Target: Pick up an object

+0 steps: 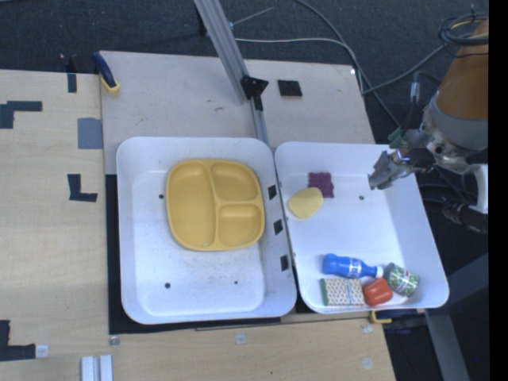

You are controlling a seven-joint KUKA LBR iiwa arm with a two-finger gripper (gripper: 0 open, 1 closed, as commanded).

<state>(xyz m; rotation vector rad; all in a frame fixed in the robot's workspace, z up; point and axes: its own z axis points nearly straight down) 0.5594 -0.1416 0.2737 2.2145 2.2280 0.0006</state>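
The right bin (413, 221) holds a pale yellow lump (305, 203) and a small purple square (321, 183) at its upper left. Along its near edge lie a blue bottle (348, 266), a patterned packet (343, 291), a red piece (378, 292) and a green can (402, 280). My gripper (382, 175) hangs over the bin's upper right part, well to the right of the purple square. Nothing shows between its fingers.
The left bin (143, 236) carries a yellow divided plate (214, 204). A metal pole (226, 38) slants down to the gap between the bins. Cables run over the dark floor at the back and right.
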